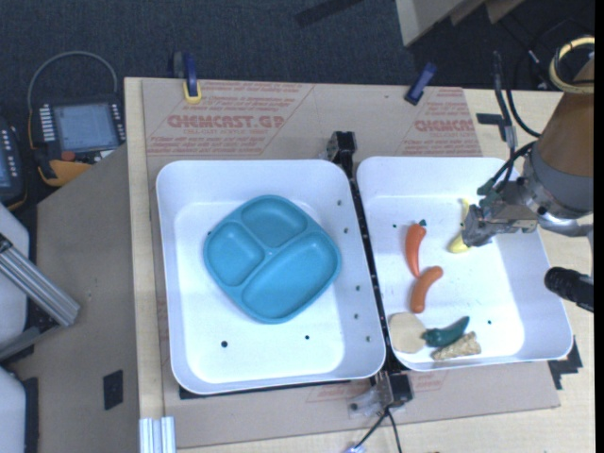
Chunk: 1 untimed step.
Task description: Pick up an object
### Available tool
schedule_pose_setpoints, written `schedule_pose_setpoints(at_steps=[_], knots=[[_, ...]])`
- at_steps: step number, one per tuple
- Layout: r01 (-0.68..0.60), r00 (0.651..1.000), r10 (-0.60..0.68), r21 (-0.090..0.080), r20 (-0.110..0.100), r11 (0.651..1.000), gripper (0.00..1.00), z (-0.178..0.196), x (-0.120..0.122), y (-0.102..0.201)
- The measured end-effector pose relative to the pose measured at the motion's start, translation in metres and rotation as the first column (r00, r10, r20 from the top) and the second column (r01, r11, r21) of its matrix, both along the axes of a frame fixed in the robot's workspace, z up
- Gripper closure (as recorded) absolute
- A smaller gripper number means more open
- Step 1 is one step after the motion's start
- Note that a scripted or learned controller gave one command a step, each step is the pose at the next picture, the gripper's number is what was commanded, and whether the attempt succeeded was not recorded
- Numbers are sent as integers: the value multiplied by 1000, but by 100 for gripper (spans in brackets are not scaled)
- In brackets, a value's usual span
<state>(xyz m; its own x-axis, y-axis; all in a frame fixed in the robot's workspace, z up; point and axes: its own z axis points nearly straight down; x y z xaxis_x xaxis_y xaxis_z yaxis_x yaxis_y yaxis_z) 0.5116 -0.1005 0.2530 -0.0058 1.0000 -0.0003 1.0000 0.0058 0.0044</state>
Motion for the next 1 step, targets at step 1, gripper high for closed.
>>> schedule_pose_setpoints(at_steps=[1], knots=[[4,1000,-4,0,-2,1000,100,-14,33,35]])
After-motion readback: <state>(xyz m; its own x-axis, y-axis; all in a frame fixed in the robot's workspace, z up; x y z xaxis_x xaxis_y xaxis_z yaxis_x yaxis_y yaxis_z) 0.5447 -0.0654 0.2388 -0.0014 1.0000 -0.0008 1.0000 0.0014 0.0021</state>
